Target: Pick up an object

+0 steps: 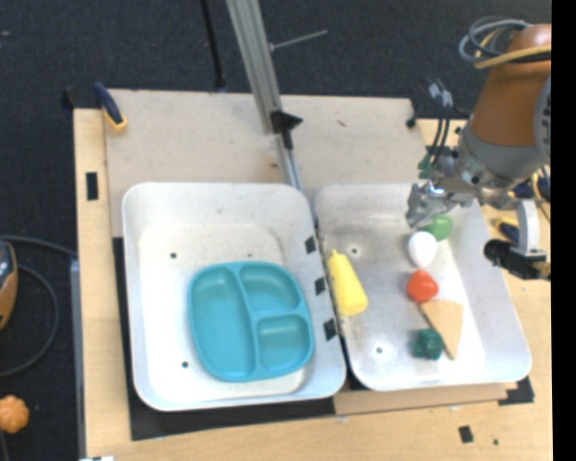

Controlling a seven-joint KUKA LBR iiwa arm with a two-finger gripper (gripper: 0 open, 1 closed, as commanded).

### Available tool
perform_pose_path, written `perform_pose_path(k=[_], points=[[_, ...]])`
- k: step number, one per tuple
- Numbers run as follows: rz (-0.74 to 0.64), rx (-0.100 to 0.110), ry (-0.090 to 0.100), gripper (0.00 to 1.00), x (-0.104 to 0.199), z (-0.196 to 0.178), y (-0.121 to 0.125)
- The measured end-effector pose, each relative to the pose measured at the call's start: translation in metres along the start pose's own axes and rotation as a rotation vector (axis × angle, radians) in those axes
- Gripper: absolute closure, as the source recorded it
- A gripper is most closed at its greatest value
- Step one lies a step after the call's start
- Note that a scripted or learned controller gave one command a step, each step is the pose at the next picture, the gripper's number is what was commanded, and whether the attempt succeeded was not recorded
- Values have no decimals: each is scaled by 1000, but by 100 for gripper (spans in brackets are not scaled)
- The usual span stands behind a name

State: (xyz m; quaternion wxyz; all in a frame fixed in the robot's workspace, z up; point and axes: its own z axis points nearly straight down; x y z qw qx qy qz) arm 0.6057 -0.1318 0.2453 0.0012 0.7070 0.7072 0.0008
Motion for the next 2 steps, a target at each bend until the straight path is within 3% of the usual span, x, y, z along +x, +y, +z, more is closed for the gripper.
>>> perform_pose_path(k=[2], points=[[-6,3,1,100,98,13,-4]])
